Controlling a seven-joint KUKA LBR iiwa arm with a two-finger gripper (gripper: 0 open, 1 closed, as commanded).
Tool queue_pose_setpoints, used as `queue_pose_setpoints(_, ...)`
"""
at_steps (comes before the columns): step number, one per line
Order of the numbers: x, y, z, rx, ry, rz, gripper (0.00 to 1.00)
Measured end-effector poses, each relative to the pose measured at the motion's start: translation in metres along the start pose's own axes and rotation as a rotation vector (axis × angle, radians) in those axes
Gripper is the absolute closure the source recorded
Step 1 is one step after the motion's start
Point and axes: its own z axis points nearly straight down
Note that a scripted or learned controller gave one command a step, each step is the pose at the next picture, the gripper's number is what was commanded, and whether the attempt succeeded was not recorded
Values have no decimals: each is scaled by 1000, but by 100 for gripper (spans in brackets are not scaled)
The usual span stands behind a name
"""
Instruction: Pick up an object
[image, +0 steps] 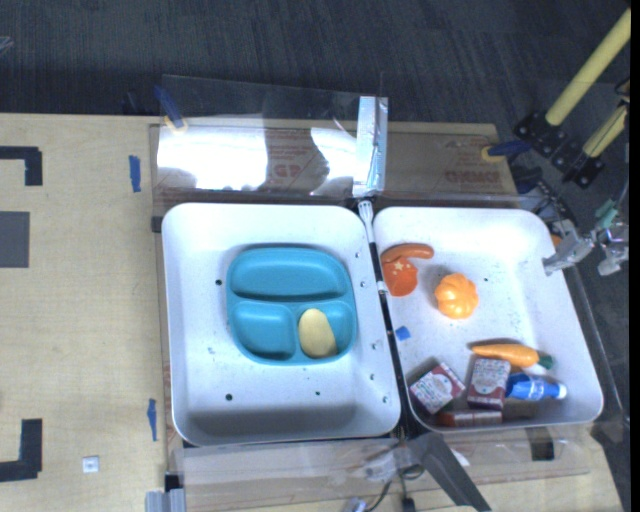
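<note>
Left bin (190, 300): white, shallow; a blue divided tray (290, 302) sits in its middle.
Tray contents: a pale yellow egg-shaped object (317, 331) lies in the tray's lower right compartment.
Clear panel (270, 145): stands behind the left bin; faint reddish print shows through it, too blurred for me to read.
Right bin (500, 235): white, touching the left bin along the centre seam.
Upper group: an orange-red toy piece (402, 270) close to the seam; a round orange fruit (456, 296) just to its right, apart from it.
Small blue chip (402, 333): on the bin floor near the seam.
Lower group: two red-and-white packets (437, 388) (488, 378) side by side, a carrot (510, 353) above them, a blue and white bottle (534, 389) lying at their right.
Labels: print on the packets is too small for me to read.
My arm: I can make out grey metal parts (585, 240) at the right bin's upper right corner, outside the rim.
My gripper: I cannot tell its state; nothing from the bins is in contact with it.
</note>
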Motion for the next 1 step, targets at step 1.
queue_pose_setpoints(1,18,-20,163,12,10,125,0)
